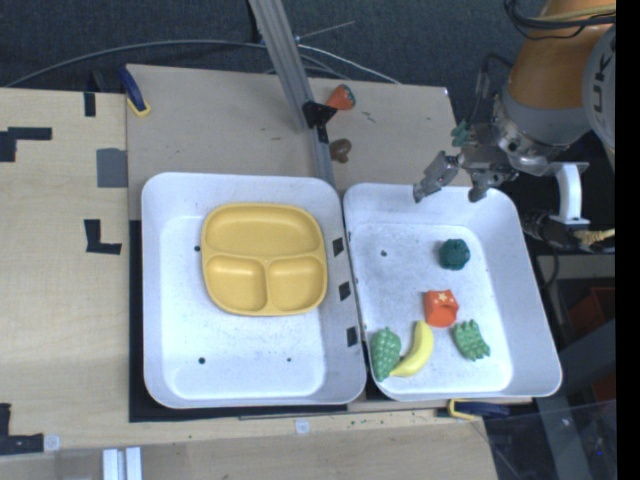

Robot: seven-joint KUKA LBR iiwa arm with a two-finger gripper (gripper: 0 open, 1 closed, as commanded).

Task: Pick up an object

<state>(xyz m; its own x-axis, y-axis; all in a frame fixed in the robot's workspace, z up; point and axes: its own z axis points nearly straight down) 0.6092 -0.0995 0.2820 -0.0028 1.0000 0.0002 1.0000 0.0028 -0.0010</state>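
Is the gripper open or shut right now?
Open: the gripper hangs over the right bin's far edge, fingers spread, nothing between them.

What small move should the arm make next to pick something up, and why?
Probably bring the tool down and toward the dark green object. The tool hangs open over the right bin's far rim with nothing between its fingers, and that object lies nearest, apart from the others.

Matt yellow plastic divided tray left of centre, smooth white plastic bins, pale wooden worktop at left, glossy yellow plastic banana lower right
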